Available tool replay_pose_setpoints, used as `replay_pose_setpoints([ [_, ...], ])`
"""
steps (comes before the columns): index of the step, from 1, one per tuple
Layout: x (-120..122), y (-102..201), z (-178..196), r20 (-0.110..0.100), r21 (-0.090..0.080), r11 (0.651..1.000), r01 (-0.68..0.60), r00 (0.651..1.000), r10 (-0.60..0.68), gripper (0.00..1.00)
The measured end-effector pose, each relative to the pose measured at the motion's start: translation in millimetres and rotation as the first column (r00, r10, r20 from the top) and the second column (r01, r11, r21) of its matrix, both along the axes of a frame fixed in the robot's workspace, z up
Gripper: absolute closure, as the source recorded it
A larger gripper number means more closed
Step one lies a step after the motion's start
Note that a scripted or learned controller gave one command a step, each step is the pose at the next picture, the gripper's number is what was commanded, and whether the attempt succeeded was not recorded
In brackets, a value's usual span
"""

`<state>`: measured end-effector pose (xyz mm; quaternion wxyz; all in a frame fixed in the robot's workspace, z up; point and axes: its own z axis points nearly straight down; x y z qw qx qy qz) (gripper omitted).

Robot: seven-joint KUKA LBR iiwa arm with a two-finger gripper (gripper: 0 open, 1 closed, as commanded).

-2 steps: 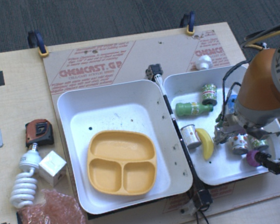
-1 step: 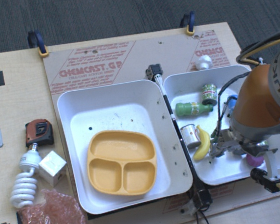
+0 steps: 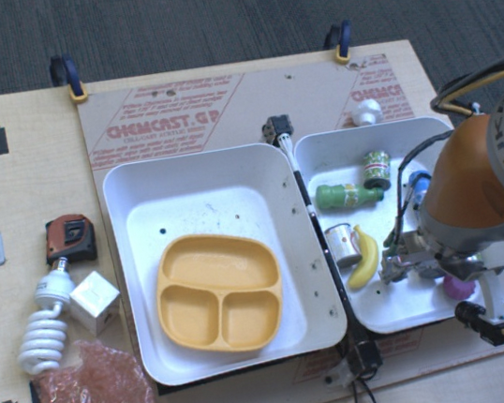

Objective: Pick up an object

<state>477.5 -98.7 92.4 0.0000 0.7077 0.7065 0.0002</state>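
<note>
The right bin (image 3: 384,315) holds a yellow banana (image 3: 365,258), a silver can (image 3: 341,242), a green bottle (image 3: 344,195) lying on its side, a small green-labelled can (image 3: 376,168), a blue object (image 3: 417,185) and a magenta object (image 3: 457,286). My gripper (image 3: 403,266) is low in this bin, just right of the banana and left of the magenta object. The orange wrist band (image 3: 472,180) and the arm cover part of the bin's right side.
The left bin (image 3: 128,196) holds a yellow divided plate (image 3: 217,291). Outside the bins on the left lie a tape measure (image 3: 69,238), a spiral light bulb (image 3: 46,323), a white cube (image 3: 95,297) and a reddish plastic bag (image 3: 94,401). A white cap (image 3: 368,113) sits behind the right bin.
</note>
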Motion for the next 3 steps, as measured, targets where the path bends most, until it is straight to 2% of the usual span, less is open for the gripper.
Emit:
replay_pose_setpoints([
  [3, 0.7, 5.7, 0.2, 0.002, 0.000, 1.000, 0.000, 1.000, 0.000, 0.00],
])
